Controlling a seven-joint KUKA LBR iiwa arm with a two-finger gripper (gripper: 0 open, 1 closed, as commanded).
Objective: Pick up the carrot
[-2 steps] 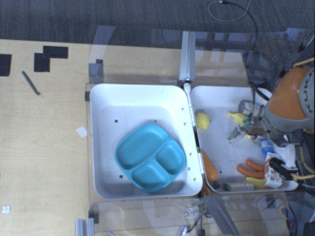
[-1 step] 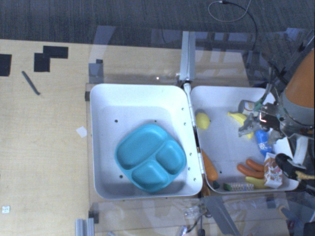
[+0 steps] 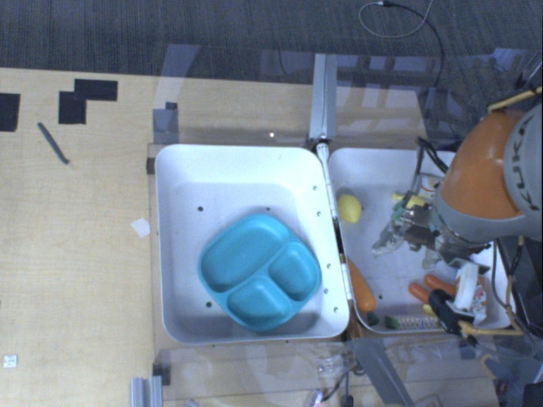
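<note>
Roughly: long orange tapered carrot [image 3: 361, 287] lying in right white shallow bin [image 3: 373, 176], tight against left wall near front corner, long axis running front-to-back along that wall. Metal two-finger gripper [image 3: 392, 234] hovering nearby, up and right of carrot; opening: cannot tell, nothing visibly held.

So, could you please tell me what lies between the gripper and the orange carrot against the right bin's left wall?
In the camera view, bare white bin floor separates the gripper from the orange carrot.
</note>
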